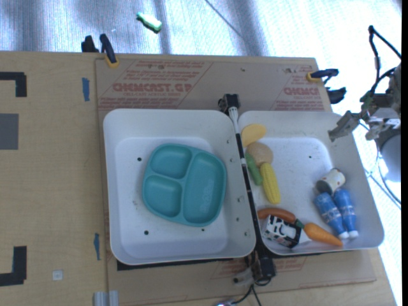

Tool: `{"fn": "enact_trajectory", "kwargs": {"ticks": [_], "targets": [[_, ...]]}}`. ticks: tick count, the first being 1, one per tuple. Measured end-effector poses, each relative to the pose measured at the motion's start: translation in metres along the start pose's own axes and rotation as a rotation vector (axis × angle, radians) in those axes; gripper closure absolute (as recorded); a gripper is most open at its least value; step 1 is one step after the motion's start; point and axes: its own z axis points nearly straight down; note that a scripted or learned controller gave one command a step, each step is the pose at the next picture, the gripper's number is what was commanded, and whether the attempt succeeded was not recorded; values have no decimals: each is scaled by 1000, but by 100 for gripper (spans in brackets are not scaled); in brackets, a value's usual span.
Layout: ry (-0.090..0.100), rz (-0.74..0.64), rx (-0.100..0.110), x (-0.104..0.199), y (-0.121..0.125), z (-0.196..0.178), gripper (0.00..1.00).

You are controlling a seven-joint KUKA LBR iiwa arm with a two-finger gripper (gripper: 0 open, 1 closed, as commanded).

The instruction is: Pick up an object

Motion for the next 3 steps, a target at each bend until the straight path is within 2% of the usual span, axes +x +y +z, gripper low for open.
{"fn": "enact_trajectory", "kwargs": {"ticks": [1, 2, 3], "targets": [[15, -204, 4, -20, -11, 170, 0], [2, -201, -2, -25, -10, 158, 100], [-1, 46, -2, 23, -54, 63, 100]]}}
